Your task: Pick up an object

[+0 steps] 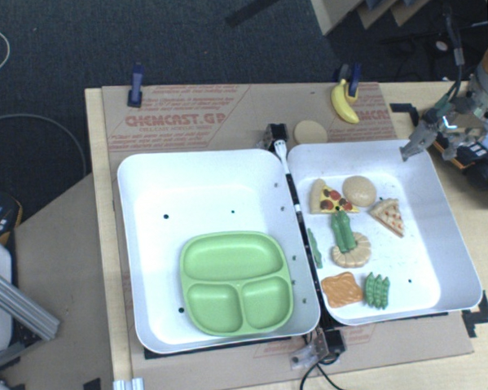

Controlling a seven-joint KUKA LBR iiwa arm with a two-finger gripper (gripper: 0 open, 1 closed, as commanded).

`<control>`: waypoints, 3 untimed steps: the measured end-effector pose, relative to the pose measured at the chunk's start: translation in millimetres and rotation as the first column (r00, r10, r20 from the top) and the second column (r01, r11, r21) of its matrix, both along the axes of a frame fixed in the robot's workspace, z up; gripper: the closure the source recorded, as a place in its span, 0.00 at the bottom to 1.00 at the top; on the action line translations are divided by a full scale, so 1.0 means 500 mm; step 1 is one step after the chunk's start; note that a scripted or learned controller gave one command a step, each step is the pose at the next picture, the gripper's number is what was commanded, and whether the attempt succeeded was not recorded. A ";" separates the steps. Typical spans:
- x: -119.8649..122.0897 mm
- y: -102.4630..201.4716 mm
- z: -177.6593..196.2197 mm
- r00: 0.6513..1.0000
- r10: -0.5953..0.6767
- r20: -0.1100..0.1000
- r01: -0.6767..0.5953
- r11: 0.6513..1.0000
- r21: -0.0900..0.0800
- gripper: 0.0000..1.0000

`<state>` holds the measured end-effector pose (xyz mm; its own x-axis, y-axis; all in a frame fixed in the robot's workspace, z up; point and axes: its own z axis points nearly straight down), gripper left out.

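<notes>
Several toy foods lie in the right bin [441, 220]: a pizza slice [327, 199], a beige bun [360, 190], a triangular sandwich wedge [388, 217], a dark green pickle [342, 231] resting on a ridged cracker [351, 253], an orange toast piece [341, 288] and a green pea pod cluster [377, 291]. A thin green bean [314, 248] lies along the bin's left wall. My gripper [420, 138] hangs over the bin's far right corner, apart from all the food, with nothing seen in it.
The left bin [146, 203] holds a light green divided plate [235, 281]. Behind the bins, a yellow banana [344, 103] and a beige disc [310, 132] lie on the bench board. Clamps sit at the board's back edge.
</notes>
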<state>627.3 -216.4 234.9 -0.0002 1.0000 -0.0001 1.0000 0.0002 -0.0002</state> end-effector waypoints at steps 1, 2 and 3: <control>0.035 0.182 -0.314 1.000 0.007 -0.002 -0.007 1.000 0.005 0.00; 0.011 0.231 -0.293 1.000 0.001 0.006 -0.001 1.000 -0.002 0.00; -0.201 0.232 -0.292 1.000 -0.006 0.006 0.006 1.000 0.000 0.00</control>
<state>526.6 -100.3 88.8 0.0058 1.0000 0.0003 1.0000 -0.0058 0.0060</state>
